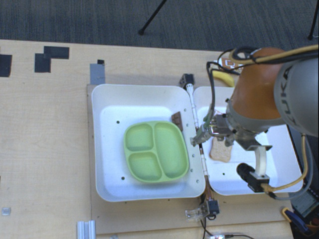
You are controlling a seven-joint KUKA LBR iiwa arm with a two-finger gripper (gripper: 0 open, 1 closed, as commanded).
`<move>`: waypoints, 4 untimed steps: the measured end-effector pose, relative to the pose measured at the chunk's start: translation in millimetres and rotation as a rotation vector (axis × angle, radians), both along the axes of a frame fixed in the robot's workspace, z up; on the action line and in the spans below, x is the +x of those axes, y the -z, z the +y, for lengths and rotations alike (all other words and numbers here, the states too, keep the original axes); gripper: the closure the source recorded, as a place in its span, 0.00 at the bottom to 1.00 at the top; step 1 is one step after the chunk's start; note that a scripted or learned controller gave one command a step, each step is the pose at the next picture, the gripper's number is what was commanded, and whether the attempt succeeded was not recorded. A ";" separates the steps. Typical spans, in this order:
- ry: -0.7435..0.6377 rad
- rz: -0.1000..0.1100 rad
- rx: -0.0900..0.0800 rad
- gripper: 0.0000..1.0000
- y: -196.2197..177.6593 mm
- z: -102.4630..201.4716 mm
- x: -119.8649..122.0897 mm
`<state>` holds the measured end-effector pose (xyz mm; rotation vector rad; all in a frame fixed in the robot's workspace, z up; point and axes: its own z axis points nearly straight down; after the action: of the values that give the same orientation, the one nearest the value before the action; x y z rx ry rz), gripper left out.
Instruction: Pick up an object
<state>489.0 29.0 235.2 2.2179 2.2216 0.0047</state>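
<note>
In the right bin (pixel 284 148) a tan, bread-like piece (pixel 221 152) lies on the floor near the left wall. My gripper (pixel 214 131) hangs right over its upper edge, with the orange-banded wrist hiding most of the bin behind it. A yellow banana-like object (pixel 227 77) peeks out at the bin's far left corner, partly covered by the arm and cables. In the left bin (pixel 107 133) sits a green divided plate (pixel 155 152), and a small brown item (pixel 176 117) lies against that bin's right wall.
The wall shared by the two bins (pixel 198 148) runs just left of the gripper. A black cable loops down from the arm across the right bin's top. Black tape marks (pixel 50 59) and a small grey block (pixel 97 73) sit on the wooden bench to the left.
</note>
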 end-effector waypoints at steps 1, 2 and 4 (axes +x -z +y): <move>0.000 0.003 -0.001 0.00 50.9 -67.1 -2.1; 0.000 -0.002 -0.001 0.00 148.9 -125.0 -0.6; -0.001 -0.008 -0.001 0.00 137.5 -124.6 1.5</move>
<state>490.5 -95.6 97.7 2.2128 2.2177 0.0121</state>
